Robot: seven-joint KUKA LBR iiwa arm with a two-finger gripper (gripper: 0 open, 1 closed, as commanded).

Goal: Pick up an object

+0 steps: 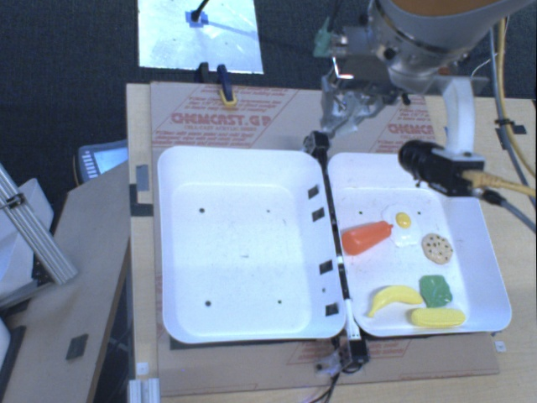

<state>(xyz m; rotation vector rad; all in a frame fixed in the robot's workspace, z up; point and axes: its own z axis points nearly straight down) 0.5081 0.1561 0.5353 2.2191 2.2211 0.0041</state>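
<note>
The right bin (470,309) holds an orange carrot (366,237), a fried egg (403,222), a round cookie (436,248), a yellow banana (394,298), a green piece (435,289) and a yellow corn cob (437,316). My gripper (346,117) hangs high over the back edge of the bench, above the divide between the two bins. Nothing shows below it, and its fingers are too blurred against the cardboard to read.
The left bin (239,242) lies beside the right one, with black clips along the shared edge. A black camera mount (438,168) juts over the right bin's back rim. A yellow clamp (226,91) sits at the back.
</note>
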